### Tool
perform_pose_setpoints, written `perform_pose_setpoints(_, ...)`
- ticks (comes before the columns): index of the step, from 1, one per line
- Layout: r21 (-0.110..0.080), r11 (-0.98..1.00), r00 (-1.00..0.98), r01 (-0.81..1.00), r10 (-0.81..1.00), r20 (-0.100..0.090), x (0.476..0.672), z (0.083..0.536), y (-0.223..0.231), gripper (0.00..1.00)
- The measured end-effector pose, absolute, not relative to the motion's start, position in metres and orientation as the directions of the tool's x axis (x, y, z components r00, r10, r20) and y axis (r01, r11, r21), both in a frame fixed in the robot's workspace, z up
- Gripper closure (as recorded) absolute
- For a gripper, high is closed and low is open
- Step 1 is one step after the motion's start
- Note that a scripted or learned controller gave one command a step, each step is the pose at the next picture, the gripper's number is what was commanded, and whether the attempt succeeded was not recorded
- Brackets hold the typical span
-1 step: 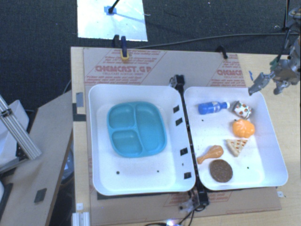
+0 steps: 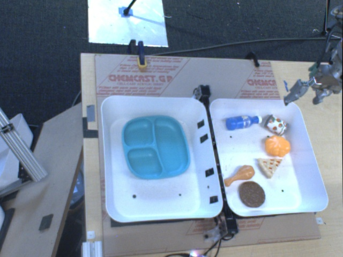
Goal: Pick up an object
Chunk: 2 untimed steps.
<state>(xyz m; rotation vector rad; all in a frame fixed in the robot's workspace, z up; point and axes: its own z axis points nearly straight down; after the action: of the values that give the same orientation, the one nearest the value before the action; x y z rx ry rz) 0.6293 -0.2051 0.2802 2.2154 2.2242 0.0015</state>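
Our gripper [image 2: 310, 90] hangs at the far right, just outside the right bin [image 2: 313, 143]. Its two fingers are spread apart and hold nothing. The toys all lie to its left and nearer to us. The spotted ball [image 2: 276, 125] is closest to it. The bottle [image 2: 242, 122] lies just left of the ball, its long side running left to right.
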Motion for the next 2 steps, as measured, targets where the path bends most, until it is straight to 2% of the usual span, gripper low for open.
perform_pose_setpoints(1, -0.002, 0.003, -0.003, 1.000, 1.000, 0.000, 0.636, 0.220, -0.206, 0.00)
perform_pose_setpoints(2, 0.000, 0.002, -0.002, 1.000, 1.000, 0.000, 0.633, 0.178, -0.203, 0.00)
